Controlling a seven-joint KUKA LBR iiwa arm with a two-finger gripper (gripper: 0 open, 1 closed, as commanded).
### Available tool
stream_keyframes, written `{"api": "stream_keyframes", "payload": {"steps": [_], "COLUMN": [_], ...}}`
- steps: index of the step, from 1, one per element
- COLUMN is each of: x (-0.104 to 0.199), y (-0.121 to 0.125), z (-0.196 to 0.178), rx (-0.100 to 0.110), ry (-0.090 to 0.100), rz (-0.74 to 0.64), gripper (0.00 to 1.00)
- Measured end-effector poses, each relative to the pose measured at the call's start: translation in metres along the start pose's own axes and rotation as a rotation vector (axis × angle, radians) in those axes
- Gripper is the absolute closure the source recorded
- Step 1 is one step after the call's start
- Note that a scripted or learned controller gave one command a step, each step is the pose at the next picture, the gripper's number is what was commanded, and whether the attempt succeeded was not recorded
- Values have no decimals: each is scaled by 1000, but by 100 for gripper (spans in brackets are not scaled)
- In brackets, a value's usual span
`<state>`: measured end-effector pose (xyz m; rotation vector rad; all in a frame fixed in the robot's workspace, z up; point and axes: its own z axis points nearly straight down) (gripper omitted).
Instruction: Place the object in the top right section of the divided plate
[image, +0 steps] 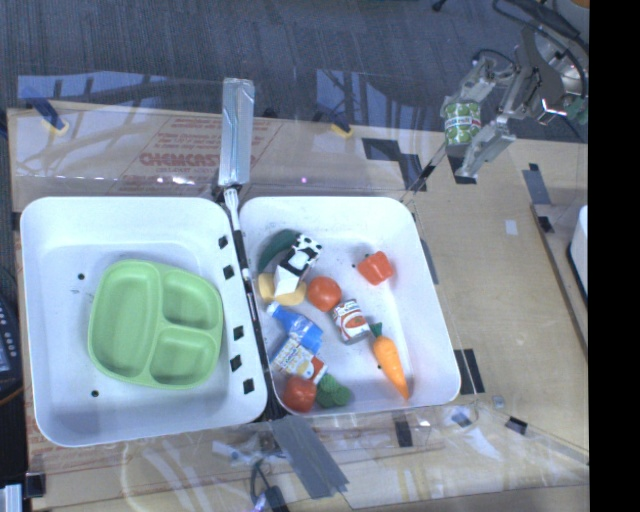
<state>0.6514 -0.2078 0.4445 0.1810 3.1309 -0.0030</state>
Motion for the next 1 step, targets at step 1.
{"api": "stream_keyframes", "payload": {"steps": [1], "x": [-3], "y": [1], "z": [0], "rx": [1], "ry": [-5], "rz": [-29], "gripper": [0]}}
